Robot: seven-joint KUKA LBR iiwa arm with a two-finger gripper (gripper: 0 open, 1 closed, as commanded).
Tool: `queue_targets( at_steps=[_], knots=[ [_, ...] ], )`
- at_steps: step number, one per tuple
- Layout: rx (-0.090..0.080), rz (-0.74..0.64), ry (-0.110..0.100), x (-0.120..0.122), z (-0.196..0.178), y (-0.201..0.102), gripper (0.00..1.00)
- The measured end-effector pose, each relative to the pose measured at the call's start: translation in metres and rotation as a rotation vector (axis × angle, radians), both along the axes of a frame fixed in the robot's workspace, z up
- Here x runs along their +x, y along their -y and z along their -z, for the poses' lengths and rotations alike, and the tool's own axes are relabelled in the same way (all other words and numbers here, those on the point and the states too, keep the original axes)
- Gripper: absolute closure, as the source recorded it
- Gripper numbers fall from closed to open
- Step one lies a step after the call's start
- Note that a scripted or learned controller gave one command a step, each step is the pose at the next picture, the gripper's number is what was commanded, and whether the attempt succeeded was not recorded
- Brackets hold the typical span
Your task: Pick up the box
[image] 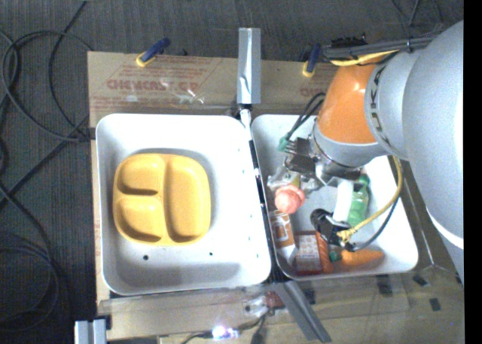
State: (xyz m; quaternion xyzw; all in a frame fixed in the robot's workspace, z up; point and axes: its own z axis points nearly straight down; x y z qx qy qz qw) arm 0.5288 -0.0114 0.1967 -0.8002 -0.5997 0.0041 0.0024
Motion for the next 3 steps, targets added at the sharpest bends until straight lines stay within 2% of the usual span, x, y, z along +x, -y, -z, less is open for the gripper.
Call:
queue_targets(
  at_steps=[1,2,3],
  knots=[
    [-0.004,0.1,0.0,-0.041,-0.029,-0.11,1.0],
    [0.002,-0.623,0.003,-0.043,-0.065,-0.065,1.0],
    [0.002,-0.454,-0.001,-0.045,-0.019,-0.14,1.0]
  ],
)
